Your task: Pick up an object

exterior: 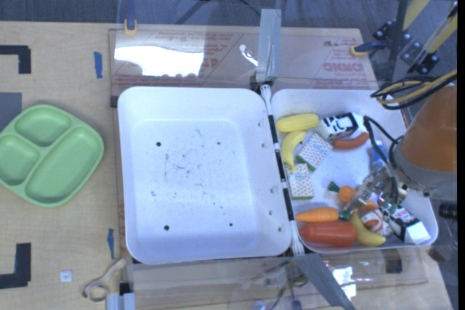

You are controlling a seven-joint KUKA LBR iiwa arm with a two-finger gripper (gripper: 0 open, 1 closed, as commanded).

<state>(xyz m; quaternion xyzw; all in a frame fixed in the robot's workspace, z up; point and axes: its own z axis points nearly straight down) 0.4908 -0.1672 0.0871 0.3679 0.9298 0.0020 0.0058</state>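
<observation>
My gripper (369, 194) is low in the right bin (429, 210), near its front right, amid a cluster of toy foods. Just left of it lies a small orange carrot piece (346, 192). In front of it lie a long orange carrot (317, 215), a red pepper (328, 233) and a small yellow banana (369, 234). Nothing is visibly lifted off the bin floor. The grey arm with its orange band (436, 138) covers the bin's right side.
Further back in the right bin lie two yellow bananas (296, 123), a checkered packet (314, 151), a black-and-white item (338, 125), a red sausage (352, 141) and a cracker box (301, 184). The left bin (145, 112) shows bare floor. A green divided plate (47, 154) sits at the far left.
</observation>
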